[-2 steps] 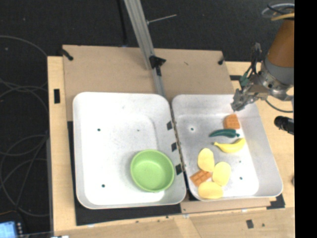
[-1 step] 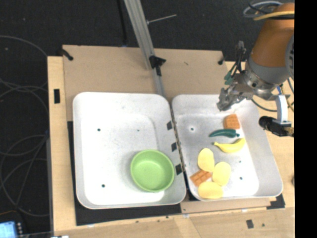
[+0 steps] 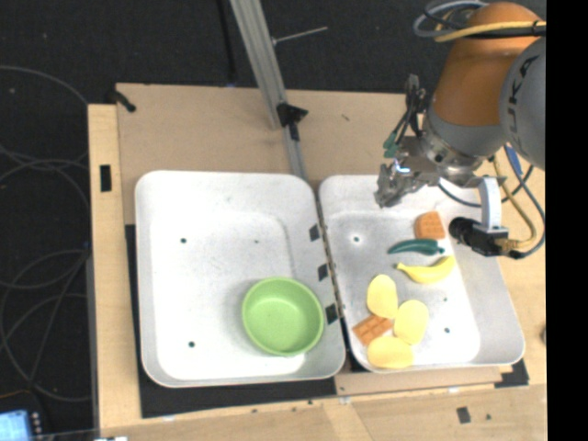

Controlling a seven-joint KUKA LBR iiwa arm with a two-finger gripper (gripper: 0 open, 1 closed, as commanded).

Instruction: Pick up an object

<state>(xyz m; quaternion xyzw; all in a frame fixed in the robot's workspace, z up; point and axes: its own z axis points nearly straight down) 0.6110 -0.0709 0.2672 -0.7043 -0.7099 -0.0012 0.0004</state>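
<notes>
Left bin (image 3: 184,209), near its front right corner: green bowl (image 3: 283,314), upright, alone there. Light plastic by the look, stiff, smooth; best taken by pinching the rim wall, one finger inside, one outside.

Right bin (image 3: 354,209), front half: a cluster of small toy foods. Orange block (image 3: 372,328) low by the left wall, touching or just beside the yellow pieces. Three yellow rounds (image 3: 395,324) stacked loosely, overlapping, flat and probably slick; hard to pinch flat, easier across an edge where one rides up on another. Further back, banana (image 3: 427,269), curved, narrow enough to close on across its middle. Just behind it, green pepper (image 3: 415,246), thin and dark, lying near the banana but apart from it. Orange piece (image 3: 429,224) behind that, compact, likely the simplest grasp of the lot: short, chunky, free on most sides.

All likely light, rigid, not fragile; main risk is slipping or squirting sideways on smooth plastic.

Gripper (image 3: 395,187) over the back of the right bin, pointing down, just behind and left of the orange piece, nothing seen between its tips. Spread or closed: cannot tell at this angle.
</notes>
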